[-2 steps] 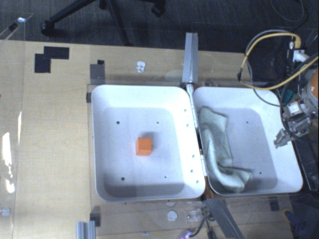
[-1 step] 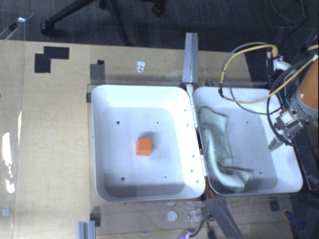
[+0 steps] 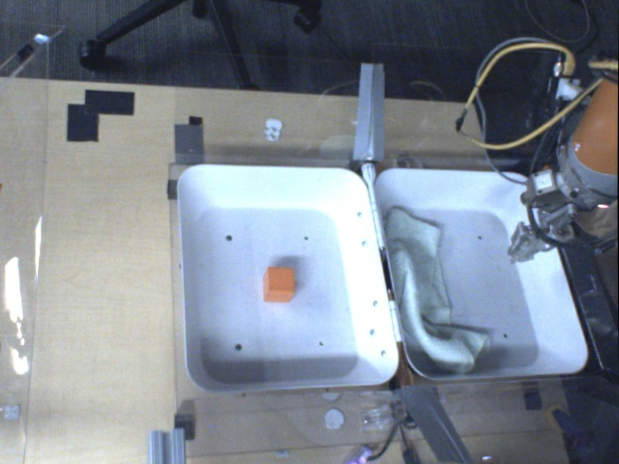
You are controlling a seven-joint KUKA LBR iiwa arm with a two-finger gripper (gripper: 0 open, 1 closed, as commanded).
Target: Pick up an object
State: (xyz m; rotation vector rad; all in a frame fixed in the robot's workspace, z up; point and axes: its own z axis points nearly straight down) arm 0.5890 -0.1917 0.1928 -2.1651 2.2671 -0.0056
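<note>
A small orange cube sits near the middle of the left bin. A crumpled pale grey cloth lies along the left side of the right bin, curling toward its front wall. My gripper hangs over the right part of the right bin, well to the right of the cloth and apart from it. Nothing shows in the gripper. The arm's orange band is at the view's right edge.
A metal divider post stands behind the seam between the two bins. Yellow and black cables loop above the arm at the back right. The wooden bench stretches out to the left of the bins.
</note>
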